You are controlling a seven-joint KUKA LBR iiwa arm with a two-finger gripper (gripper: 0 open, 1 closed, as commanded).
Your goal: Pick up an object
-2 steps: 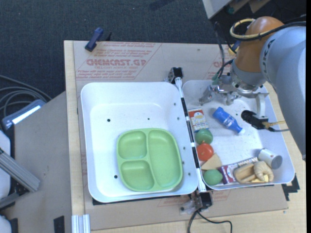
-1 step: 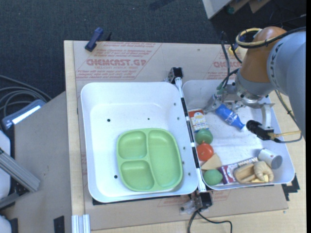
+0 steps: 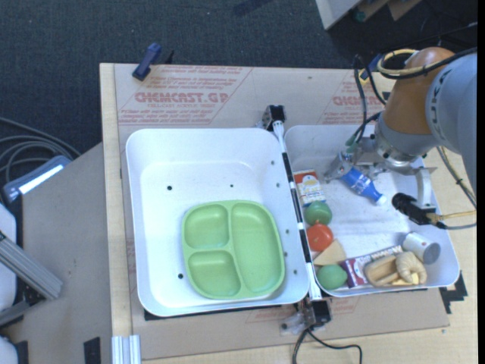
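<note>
1. Dark carpet surrounds a bench (image 3: 197, 97) topped with printed board, which carries two shallow white bins side by side.
2. The gripper (image 3: 355, 164) hangs over the far half of the right bin (image 3: 333, 132), pointing down. Whether it is apart or together cannot be told from this angle.
3. A small blue bottle (image 3: 364, 184) lies on its side on the bin floor, just beside the gripper and near the far edge. Nothing shows it gripped. It looks the likeliest thing to pick.
4. To do the pick well, the gripper should centre over the bottle's body, close across its narrow width and lift straight up. A round bottle may roll away if nudged.
5. Along the wall shared with the left bin (image 3: 197, 154), from far to near, sit a red-labelled jar (image 3: 309, 190), a green ball (image 3: 318, 214), a red ball (image 3: 320, 236), a yellow wedge (image 3: 330, 254) and a second green ball (image 3: 331, 277).
6. Along the right bin's near edge lie a flat packet (image 3: 370, 268), a pale bread-shaped piece (image 3: 403, 268) and a white cup (image 3: 420, 246).
7. The left bin holds one green plate (image 3: 231, 247) with three compartments, toward its near edge.
</note>
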